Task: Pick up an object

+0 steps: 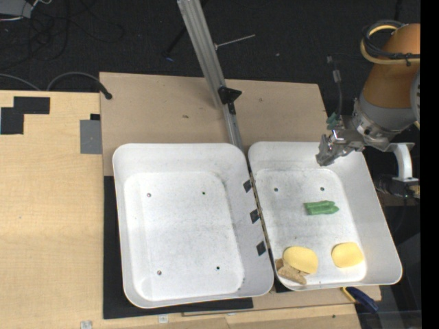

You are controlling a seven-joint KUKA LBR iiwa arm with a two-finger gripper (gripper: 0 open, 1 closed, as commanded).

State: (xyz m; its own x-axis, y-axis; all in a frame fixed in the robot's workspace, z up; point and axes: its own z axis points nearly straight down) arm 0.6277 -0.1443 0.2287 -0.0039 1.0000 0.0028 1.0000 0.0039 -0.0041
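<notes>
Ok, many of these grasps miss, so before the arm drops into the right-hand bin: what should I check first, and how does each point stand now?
1. Objects to pick lie in the right bin: ok, green piece, two yellow pieces, tan scrap.
2. Gripper carrying nothing: ok, nothing seen between its tips.
3. Gripper above a target: not ok, it sits over the bin's far rim, apart from every piece.
4. Green piece free of neighbours: ok.
5. Left yellow piece free: not ok, tan scrap touches it.
6. Finger opening: cannot tell.
</notes>
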